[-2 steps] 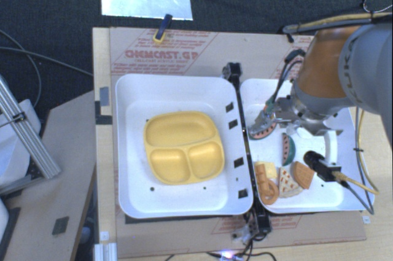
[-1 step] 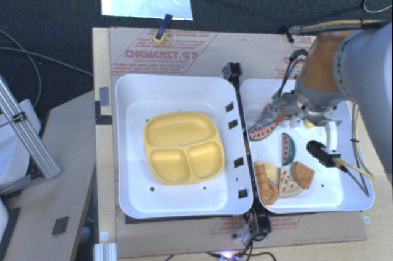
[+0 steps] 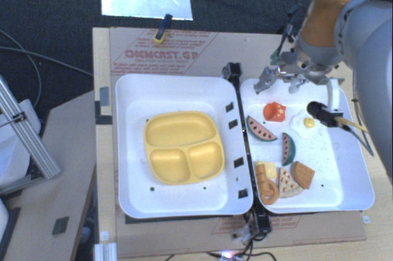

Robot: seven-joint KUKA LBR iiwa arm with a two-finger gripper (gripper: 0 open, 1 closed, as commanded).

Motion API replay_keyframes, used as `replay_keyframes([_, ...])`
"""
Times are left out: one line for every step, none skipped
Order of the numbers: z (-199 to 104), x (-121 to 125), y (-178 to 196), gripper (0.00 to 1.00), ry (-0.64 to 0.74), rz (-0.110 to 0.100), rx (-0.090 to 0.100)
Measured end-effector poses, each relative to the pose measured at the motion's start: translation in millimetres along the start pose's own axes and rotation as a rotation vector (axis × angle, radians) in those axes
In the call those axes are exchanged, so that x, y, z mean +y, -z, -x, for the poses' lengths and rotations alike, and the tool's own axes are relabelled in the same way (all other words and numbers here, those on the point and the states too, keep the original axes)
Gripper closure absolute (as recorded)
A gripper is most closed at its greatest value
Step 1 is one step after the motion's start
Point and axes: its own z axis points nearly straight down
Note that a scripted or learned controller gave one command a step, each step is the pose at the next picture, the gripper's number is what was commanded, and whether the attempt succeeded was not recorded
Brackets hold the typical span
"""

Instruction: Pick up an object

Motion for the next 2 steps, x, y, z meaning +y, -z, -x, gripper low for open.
replay_keyframes([45.8, -28.6, -111.1, 0.00, -0.011, -0.018, 0.000])
replay_keyframes([144.1, -92.8, -104.0, 0.00, -0.016, -0.014, -0.004])
